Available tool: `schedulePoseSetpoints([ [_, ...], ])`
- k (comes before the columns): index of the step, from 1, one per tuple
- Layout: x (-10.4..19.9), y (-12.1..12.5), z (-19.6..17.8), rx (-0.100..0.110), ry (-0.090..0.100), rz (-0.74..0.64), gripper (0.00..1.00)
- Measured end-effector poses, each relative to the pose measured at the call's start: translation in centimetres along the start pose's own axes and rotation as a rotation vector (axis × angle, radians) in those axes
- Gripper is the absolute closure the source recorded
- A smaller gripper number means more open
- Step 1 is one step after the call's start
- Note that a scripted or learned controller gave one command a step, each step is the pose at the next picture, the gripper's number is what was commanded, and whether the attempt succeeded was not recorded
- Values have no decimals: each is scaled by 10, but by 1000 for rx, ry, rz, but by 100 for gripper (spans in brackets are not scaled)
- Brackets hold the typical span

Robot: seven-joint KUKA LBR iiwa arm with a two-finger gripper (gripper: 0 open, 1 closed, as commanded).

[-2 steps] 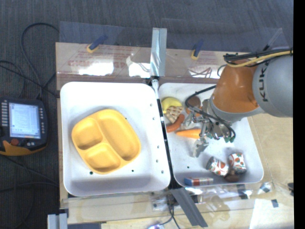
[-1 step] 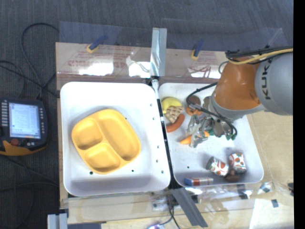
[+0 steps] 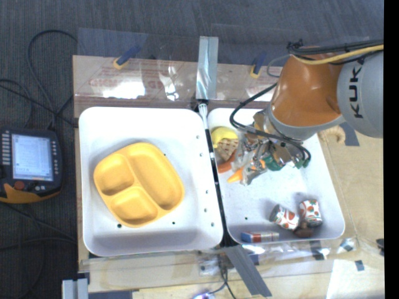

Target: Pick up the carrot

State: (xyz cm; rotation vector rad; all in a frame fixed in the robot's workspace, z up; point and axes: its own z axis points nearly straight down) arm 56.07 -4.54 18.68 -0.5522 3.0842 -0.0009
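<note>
Grey arm [image 3: 368, 98] with black KUKA lettering, wide orange band [image 3: 305, 95] above wrist, black and yellow cables along top, small metallic gripper [image 3: 257, 161].

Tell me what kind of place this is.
Probably a robotics lab test bench, not a kitchen: a KUKA arm reaches over two white bins taped to a board, a teach pendant lies on grey carpet, and a yellow divided tray sits in the left bin.
</note>
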Motion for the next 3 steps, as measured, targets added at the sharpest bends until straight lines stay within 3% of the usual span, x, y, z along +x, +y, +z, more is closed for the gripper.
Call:
schedulePoseSetpoints([
  [1, -13, 8, -64, 0, 1, 129, 100],
  [2, -14, 9, -72, 0, 1, 128, 100],
  [3, -55, -10, -173, 2, -3, -50, 100],
])
